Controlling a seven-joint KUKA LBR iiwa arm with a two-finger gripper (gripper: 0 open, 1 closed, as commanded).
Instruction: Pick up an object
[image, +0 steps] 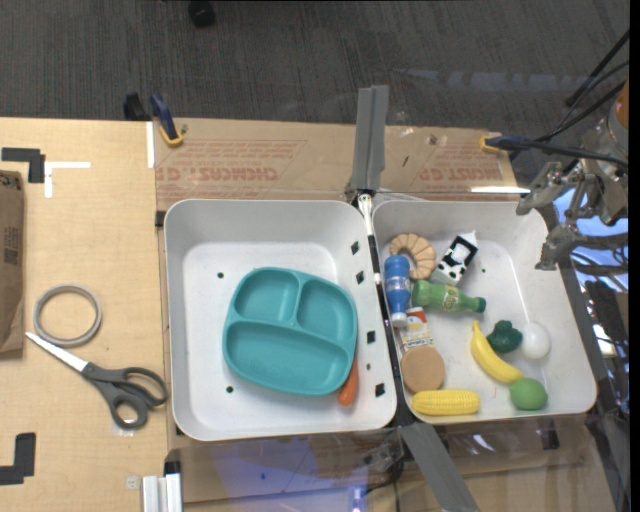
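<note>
The banana (493, 355) lies loose near the right bin's (572, 300) front right corner among crowded toys, free to be lifted. The end effector (560, 215) hovers over that bin's far right corner; its grip I cannot tell.

On the counter (90, 420), left of the bins, a roll of tape (67, 313) lies just above grey-handled scissors (105, 379). A blue clamp (165, 119) grips cardboard.
</note>
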